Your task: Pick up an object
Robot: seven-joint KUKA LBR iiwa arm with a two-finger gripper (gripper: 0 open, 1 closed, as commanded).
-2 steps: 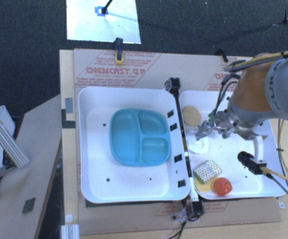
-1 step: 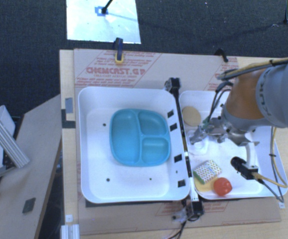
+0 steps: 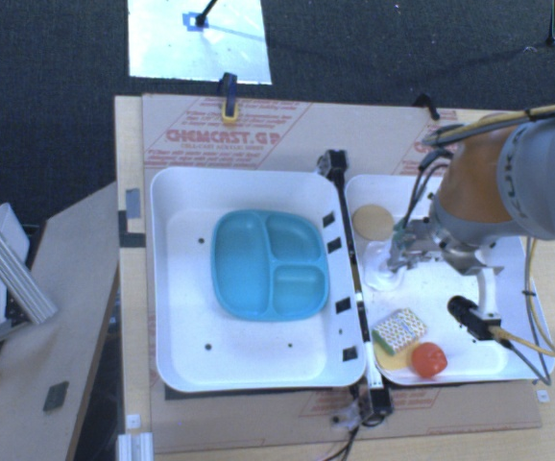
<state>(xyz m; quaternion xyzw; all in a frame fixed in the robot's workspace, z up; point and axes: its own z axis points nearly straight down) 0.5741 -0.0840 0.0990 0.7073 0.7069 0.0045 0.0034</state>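
Seen from the fixed overhead camera, the gripper (image 3: 399, 254) is lowered into the right bin (image 3: 518, 358), close to the divider, over what appears to be a clear, glassy item (image 3: 381, 269). Whether the jaws are open or closed cannot be told. Candidate objects are spread for picking: a tan disc (image 3: 373, 222) behind the gripper, a patterned block (image 3: 399, 329) and a red ball (image 3: 428, 358) near the front. A blue divided tray (image 3: 269, 263) is left in the left bin (image 3: 177, 358).
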